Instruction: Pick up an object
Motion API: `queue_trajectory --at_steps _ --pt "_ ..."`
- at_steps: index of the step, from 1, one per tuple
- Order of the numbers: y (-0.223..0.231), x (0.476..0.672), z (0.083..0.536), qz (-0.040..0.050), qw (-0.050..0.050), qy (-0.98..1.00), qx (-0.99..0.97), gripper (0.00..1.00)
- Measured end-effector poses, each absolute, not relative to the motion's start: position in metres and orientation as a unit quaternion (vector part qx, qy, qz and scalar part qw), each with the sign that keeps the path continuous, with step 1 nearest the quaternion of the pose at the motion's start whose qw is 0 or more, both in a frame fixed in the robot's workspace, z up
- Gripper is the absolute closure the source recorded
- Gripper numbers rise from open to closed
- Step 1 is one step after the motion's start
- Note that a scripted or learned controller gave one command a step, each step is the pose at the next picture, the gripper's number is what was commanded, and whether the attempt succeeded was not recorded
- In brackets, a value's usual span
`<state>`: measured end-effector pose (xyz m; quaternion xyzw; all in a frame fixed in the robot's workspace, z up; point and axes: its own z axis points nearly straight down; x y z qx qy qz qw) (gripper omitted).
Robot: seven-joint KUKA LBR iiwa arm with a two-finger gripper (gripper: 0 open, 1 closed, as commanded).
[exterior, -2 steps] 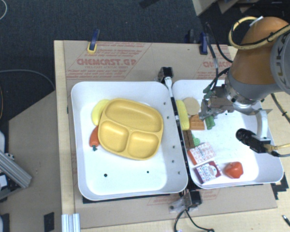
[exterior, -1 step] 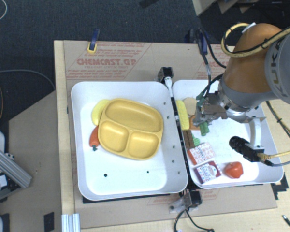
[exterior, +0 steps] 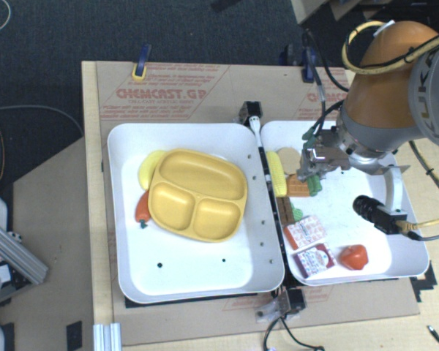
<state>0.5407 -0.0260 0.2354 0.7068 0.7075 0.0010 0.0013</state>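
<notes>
orange arm [exterior: 384, 86] looms highest, its gripper [exterior: 312, 168] low among the corn cob [exterior: 276, 172] and orange block [exterior: 298, 189]; grip state unclear. crowding could spoil the pick.

A robotics lab: clamped cardboard bench [exterior: 168, 86], two white bins [exterior: 124, 218], loose cables [exterior: 7, 112], dark carpet.

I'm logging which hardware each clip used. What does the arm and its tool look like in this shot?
The arm is bulky and rounded, with a broad orange band above a grey wrist section. A yellow-edged cable loops over its top and thin black cables run alongside it. The tool is a small cluster of metal-grey and black parts. A black cylindrical piece with a white bracket juts out below the wrist.
</notes>
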Motion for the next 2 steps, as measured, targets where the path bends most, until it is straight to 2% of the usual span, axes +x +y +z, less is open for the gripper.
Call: queue_trajectory --at_steps 1,2 --pt "-0.0246 0.5409 0.214 -0.0016 -0.002 0.707 0.707 1.0" --pt "-0.0304 0.5468 0.2202 0.0004 0.001 0.707 0.707 1.0"
